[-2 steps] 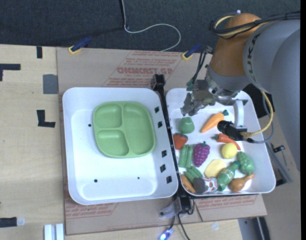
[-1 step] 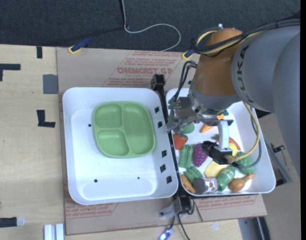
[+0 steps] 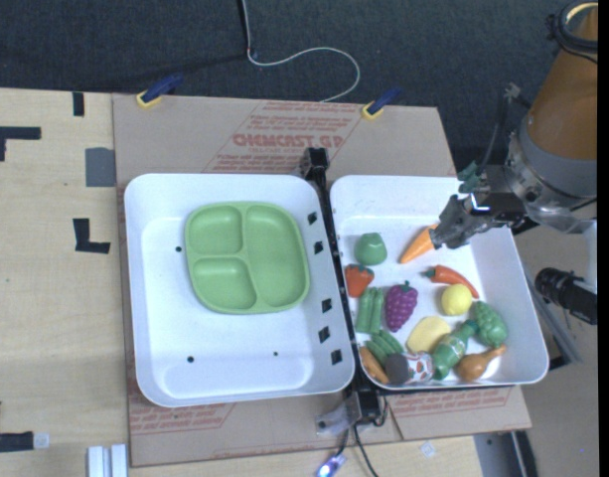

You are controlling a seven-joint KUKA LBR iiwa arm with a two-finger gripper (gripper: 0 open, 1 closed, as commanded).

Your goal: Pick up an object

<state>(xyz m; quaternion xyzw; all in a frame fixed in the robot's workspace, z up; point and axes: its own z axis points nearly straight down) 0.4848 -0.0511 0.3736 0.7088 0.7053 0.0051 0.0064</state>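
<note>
Fingers (image 3: 451,229) of the dark two-finger gripper (image 3: 445,235) point toward eight o'clock, their tips at the broad end of an orange plastic carrot (image 3: 417,246). Whether they are closed on it, merely touching it, or standing apart I cannot tell — the dark tips blur together at this slant.

As a judgement, the pick is at the grasp stage and not yet shown to be done. The carrot lies near twelve o'clock in the right-hand white plastic bin (image 3: 523,266), its point aimed at seven o'clock, and whether it is resting on the floor or raised off it I cannot say. Left to do: a sure grip, then a lift clear of the bin.

Other toy food fills the bin's lower half — a green round pepper (image 3: 371,249) at nine o'clock from the carrot, a purple bunch of grapes (image 3: 400,304), a yellow lemon (image 3: 456,299) — none of them touching the gripper. A pale green divided plate (image 3: 248,257) sits in the left-hand white bin (image 3: 150,266).

Reaching in from three o'clock, the grey arm (image 3: 567,117) bends down at the wrist, so the gripper slants low over the bin's upper right part.
</note>
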